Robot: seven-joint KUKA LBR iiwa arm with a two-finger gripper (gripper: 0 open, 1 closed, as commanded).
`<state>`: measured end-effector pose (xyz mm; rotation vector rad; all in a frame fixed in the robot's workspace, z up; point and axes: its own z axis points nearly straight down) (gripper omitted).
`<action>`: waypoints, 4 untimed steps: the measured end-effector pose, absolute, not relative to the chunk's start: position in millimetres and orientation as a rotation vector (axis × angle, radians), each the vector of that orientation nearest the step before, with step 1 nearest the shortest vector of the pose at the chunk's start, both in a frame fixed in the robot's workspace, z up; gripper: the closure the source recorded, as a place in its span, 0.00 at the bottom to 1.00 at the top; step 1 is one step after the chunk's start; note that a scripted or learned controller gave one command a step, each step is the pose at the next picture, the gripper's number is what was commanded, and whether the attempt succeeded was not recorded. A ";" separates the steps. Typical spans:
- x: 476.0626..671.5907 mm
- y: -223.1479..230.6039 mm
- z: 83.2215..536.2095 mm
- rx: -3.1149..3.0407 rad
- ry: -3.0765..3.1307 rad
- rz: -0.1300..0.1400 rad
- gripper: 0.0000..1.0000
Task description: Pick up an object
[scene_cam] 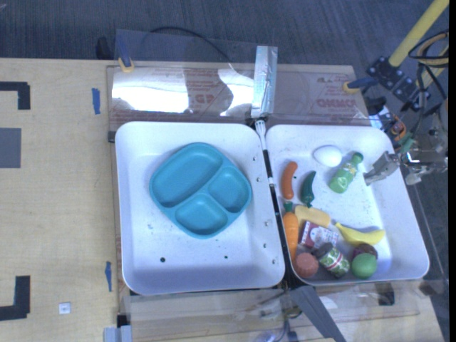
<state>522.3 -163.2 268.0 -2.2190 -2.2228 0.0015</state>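
**Gripper at the right bin's rim, nothing held**

The gripper [377, 169] hangs at the right bin [417, 226] edge, its fingers seemingly spread and empty, though the view is blurry. The green bottle [345, 173] lies just beside them, near the white egg [328, 155]. Descend centred over the bottle, clear of the egg. Red lettering on the cardboard [320, 95] behind is illegible.

bins [135, 212] x2 | blue tray [201, 189] x1 | green bottle [345, 173] x1 | banana [360, 233] x1 | carrot [291, 230] x1
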 end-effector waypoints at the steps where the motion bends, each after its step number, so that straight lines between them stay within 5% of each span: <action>1: 583.8 -170.7 133.8 -2.180 -2.251 0.007 0.00; 2: 614.2 -174.0 86.6 -2.144 -2.303 -0.004 0.00; 3: 615.6 -173.7 97.0 -2.146 -2.306 -0.008 1.00; 4: 641.2 -117.0 191.0 -2.183 -2.266 -0.008 1.00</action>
